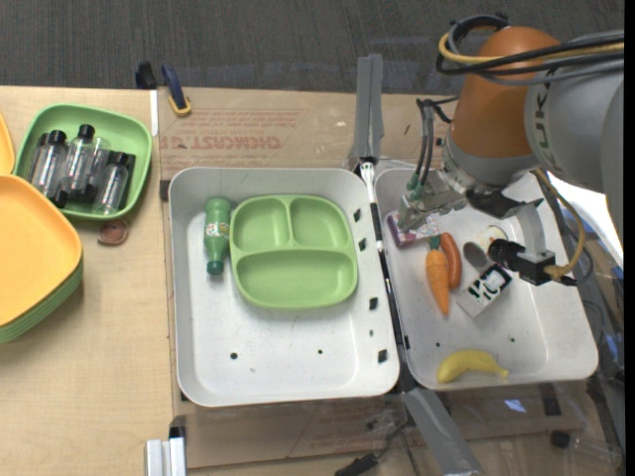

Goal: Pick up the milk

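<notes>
Banana seen lowest in the right bin, milk carton lying right of the carrot, gripper held over that bin's upper left, finger state not discernible, green tray placed in the left bin.

Faded red print runs across the brown cardboard sheet lying on the counter at the twelve o'clock side of the left white bin; it sits upside down to the camera and reads roughly "CHEWCUTZ", though the letters are too pale to be sure of. On the grey arm casing, at the three o'clock edge, part of a black "KU" shows. The small white carton in the right bin carries black markings too small to read.
</notes>
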Motion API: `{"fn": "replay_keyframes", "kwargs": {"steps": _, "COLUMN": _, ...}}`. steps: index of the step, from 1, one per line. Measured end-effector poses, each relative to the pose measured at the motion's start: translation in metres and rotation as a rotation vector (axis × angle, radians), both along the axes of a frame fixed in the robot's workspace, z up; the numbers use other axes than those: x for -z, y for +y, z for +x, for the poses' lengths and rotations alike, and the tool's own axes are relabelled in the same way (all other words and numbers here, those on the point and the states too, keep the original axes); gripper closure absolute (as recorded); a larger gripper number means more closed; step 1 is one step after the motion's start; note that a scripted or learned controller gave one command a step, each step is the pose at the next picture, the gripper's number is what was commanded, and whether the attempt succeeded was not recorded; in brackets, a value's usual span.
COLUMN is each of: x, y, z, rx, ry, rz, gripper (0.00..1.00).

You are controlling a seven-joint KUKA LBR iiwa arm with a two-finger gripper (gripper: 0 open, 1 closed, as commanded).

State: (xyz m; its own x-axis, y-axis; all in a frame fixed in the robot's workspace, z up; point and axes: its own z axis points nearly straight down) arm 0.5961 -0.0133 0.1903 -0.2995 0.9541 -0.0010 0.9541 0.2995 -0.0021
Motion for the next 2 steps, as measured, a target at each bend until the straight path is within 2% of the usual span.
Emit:
{"fn": "replay_keyframes", "kwargs": {"steps": 1, "x": 0.0, "y": -0.014, "z": -0.023, "rx": 0.548, "ry": 0.003, "rz": -0.002, "gripper": 1.0}}
{"fn": "replay_keyframes", "kwargs": {"steps": 2, "x": 0.0, "y": 0.01, "z": -0.043, "rx": 0.482, "ry": 0.003, "rz": -0.001, "gripper": 1.0}}
